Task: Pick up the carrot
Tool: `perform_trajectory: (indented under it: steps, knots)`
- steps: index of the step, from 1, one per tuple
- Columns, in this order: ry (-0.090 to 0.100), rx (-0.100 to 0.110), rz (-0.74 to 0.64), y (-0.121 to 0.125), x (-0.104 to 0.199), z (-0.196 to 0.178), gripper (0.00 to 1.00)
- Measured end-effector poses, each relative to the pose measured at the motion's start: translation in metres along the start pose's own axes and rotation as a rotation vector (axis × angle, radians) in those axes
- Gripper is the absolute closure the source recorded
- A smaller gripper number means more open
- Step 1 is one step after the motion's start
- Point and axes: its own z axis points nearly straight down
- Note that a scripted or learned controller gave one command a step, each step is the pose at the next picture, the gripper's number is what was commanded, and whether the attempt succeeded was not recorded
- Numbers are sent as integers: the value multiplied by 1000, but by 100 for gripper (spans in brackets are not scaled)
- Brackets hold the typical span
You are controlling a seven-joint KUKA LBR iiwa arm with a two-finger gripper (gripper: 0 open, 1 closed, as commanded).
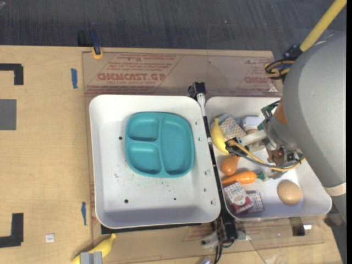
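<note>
Two white bins sit side by side on the bench, and I inspect both from above. Left bin (104, 202): it carries a teal divided plate (160, 144), three compartments, lying flat near the bin's middle and somewhat toward its far edge; dark specks are scattered over the bare floor around it. Right bin (316, 199): I am reaching into this one from its right side, my grey arm (319, 120) covering most of its right edge and far right corner. My gripper (258, 142) is low over the middle of the bin, among cables and a yellow wire; whether my jaws are apart or together I cannot tell, as the hardware around them hides this. Carrot (240, 177): lying on its side on the bin floor, toward the left edge and a little nearer the near edge than the far one, just beside and below my gripper, not between my jaws. Other contents: a banana (218, 137) along the left edge, an orange round fruit (229, 164) touching or just beside the carrot's far side, a red and white packet (242, 198) close to the near left corner, and a tan egg-shaped item (289, 192) close to the near edge, right of the packet.
</note>
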Motion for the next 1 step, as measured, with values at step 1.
perform_trajectory:
  steps: [1]
  knots:
    - [9,0,-45,-21,-57,-1,0]
